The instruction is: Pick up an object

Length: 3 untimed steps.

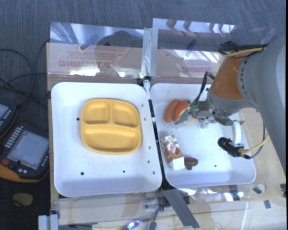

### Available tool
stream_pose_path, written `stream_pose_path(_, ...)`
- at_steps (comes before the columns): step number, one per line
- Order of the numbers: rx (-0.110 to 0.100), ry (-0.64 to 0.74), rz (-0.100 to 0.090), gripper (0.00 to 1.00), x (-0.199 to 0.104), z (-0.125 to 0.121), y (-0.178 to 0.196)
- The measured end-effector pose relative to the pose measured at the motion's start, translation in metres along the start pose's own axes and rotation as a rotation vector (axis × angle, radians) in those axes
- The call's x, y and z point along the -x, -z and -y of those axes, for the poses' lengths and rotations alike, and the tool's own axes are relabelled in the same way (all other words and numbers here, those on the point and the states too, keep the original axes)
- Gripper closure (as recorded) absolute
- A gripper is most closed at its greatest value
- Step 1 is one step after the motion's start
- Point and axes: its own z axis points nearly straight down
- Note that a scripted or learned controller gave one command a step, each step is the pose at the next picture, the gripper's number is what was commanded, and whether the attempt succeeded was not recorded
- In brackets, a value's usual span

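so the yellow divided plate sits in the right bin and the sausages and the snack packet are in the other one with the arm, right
Not quite. The camera view shows the yellow divided plate in the left bin, not the right one. The rest stands: the sausages and the snack packet lie in the other bin, the right bin, where the arm reaches in.
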Motion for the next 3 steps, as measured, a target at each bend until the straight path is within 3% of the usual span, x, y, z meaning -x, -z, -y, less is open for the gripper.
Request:
stream_pose_path(1,-0.028,-0.004,0.005,0.0,-0.02,-0.073,-0.012)
stream_pose_path(2,-0.021,-0.003,0.008,1.0,-0.021,-0.075,-0.002)
stream_pose_path(3,-0.012,0.001,-0.005,1.0,-0.067,-0.06,0.109)
